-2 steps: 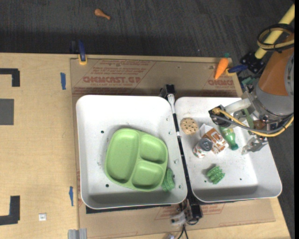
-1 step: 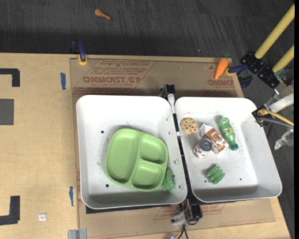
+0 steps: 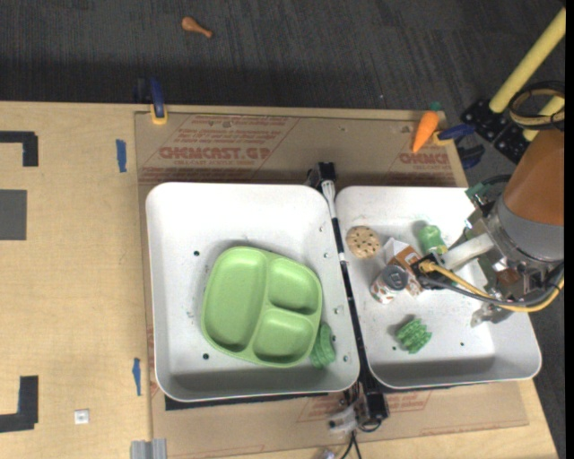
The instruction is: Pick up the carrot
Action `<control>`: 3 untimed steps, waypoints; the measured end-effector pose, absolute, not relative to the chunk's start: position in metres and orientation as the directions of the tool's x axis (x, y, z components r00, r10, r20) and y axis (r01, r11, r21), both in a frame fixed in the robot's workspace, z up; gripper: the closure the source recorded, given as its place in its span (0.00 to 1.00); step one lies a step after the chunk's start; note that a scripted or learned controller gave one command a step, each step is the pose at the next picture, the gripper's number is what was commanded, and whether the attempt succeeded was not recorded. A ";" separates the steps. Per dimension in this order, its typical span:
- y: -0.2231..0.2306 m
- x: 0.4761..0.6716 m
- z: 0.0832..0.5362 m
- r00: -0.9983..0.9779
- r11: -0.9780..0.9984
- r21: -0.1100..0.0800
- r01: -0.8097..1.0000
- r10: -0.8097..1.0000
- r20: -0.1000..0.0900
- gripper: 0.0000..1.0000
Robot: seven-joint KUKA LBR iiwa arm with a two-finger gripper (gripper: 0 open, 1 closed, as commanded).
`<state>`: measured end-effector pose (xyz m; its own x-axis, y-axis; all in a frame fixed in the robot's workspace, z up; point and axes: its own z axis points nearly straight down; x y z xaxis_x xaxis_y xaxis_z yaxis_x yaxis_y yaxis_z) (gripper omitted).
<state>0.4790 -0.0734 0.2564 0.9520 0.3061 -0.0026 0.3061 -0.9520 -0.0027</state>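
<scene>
The carrot (image 3: 425, 130), small and orange with a green top, lies on the cardboard behind the right bin (image 3: 516, 359), outside both bins and near a blue clamp. My gripper (image 3: 495, 300) hangs low over the right side of the right bin, well in front of the carrot and to its right. The grey wrist, the orange band and yellow cables cover most of the gripper. Nothing shows in its grasp.
The right bin holds a round cookie (image 3: 362, 240), a green item (image 3: 431, 238), a small can (image 3: 392, 282) and a green leafy toy (image 3: 413, 333). A green divided plate (image 3: 262, 305) lies in the left bin (image 3: 170, 269). An orange scrap (image 3: 195, 27) lies on the floor behind the bench.
</scene>
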 end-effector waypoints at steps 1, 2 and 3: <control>-0.129 0.487 0.139 0.952 -0.952 -0.003 0.307 0.307 -0.003 0.00; -0.162 0.479 0.103 0.769 -0.769 -0.005 0.639 0.639 -0.001 0.00; -0.163 0.479 0.103 0.769 -0.769 -0.003 0.639 0.639 0.000 0.00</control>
